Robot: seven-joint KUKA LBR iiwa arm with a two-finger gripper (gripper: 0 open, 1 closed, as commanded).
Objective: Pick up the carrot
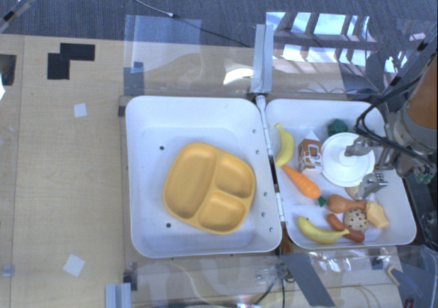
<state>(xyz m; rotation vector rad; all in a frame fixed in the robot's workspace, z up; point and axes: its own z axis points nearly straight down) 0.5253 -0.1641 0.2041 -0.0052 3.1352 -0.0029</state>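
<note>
1. Carrot (302,181) lying slantwise in the right bin (409,235), toward that bin's 9 o'clock side, touching nothing of the arm.
2. Gripper (369,183) low at the bin's 3 o'clock side, just beside a white round lid (345,160); grip state impossible to tell.
3. Two bananas: one (285,144) at 11 o'clock from the carrot, one (320,231) at 5 o'clock.
4. Yellow divided plate (209,187) centred in the left bin (147,129).

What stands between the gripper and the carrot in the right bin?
The white round piece sits between the gripper and the carrot. Right beside the carrot are a small carton and a banana. Nothing covers it from above.
</note>
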